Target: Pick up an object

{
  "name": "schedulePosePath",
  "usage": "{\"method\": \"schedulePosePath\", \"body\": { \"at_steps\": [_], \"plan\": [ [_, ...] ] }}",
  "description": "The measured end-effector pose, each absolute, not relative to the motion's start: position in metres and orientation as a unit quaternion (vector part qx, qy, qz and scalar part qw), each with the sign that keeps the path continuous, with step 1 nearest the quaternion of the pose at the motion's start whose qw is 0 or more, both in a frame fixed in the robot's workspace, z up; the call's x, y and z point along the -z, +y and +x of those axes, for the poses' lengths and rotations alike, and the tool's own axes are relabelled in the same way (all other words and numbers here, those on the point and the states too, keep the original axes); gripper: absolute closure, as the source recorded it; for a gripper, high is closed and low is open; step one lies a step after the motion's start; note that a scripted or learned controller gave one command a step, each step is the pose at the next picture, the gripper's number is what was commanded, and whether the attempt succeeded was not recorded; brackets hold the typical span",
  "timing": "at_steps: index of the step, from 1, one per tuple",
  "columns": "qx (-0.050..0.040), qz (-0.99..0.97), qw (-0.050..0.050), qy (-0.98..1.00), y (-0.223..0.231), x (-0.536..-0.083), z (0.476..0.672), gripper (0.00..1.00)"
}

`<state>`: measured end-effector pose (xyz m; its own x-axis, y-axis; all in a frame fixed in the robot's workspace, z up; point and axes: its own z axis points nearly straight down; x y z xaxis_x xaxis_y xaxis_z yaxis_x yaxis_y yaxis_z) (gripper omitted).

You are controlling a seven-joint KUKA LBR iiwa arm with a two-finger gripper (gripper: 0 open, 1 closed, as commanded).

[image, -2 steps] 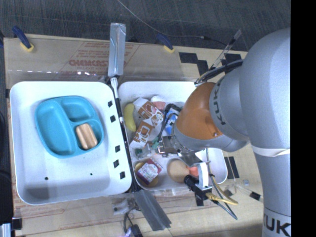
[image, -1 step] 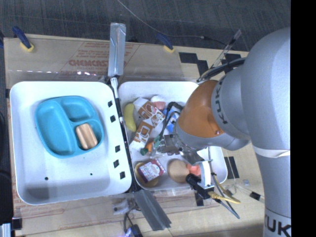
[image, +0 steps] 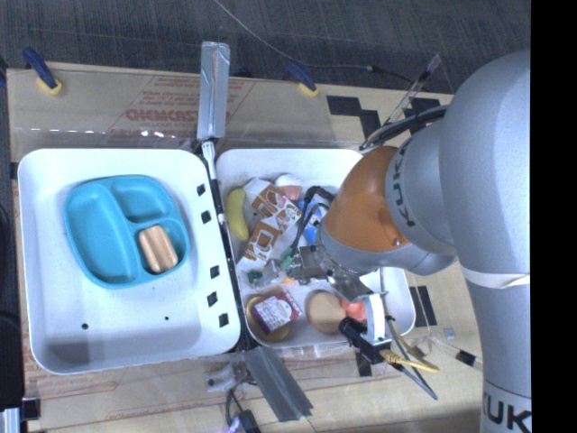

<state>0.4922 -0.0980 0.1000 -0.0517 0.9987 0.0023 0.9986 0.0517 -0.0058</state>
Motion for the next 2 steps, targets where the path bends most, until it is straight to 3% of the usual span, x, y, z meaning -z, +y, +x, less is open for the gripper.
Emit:
{"method": "schedulePosePath", "body": {
  "at_steps": [1,2],
  "plan": [
    [-0.0013,-0.721,0.002,-0.693,-0.122,-0.091,0.579,0.0],
    [-0.001,-0.728,0.002,-0.685,-0.143,-0.091,0.604,0.0]
  ]
}}
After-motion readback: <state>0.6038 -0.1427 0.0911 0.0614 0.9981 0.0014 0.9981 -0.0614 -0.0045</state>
